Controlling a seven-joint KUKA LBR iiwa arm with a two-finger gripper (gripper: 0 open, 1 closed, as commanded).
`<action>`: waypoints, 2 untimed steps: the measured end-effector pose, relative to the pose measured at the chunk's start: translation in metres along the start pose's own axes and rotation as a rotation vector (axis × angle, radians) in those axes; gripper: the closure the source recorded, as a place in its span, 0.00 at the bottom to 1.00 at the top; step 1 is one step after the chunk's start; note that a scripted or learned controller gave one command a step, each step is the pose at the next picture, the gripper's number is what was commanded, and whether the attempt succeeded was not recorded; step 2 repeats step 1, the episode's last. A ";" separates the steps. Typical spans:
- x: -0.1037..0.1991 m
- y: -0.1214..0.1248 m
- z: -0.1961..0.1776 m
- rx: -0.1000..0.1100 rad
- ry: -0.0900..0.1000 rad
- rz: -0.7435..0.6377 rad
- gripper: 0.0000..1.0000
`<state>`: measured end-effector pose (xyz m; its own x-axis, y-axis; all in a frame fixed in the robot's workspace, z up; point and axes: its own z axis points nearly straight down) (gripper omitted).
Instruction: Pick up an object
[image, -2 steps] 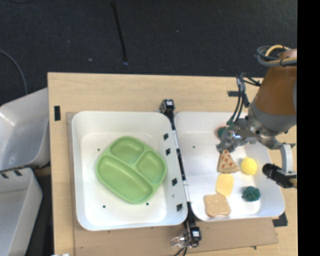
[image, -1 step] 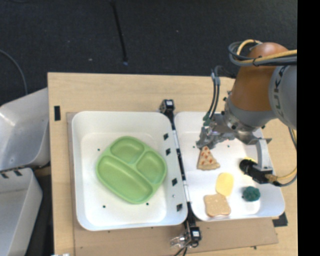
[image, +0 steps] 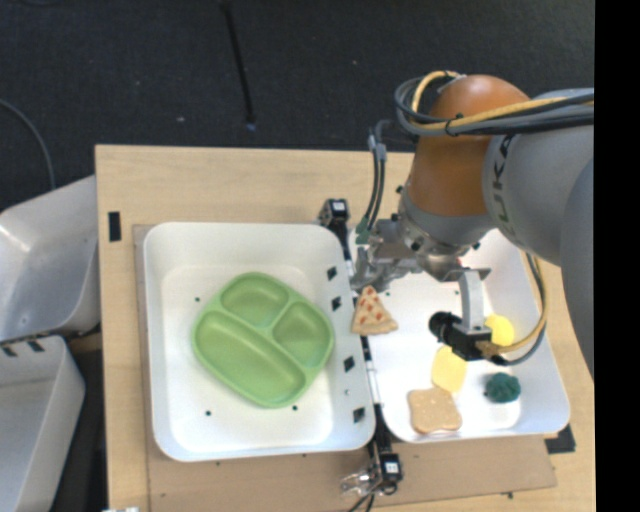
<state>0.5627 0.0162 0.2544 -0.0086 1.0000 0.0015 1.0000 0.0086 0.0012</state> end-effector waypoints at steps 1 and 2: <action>0.056 0.002 0.015 0.003 -0.002 0.002 1.00; 0.056 0.002 0.015 0.003 -0.002 0.002 1.00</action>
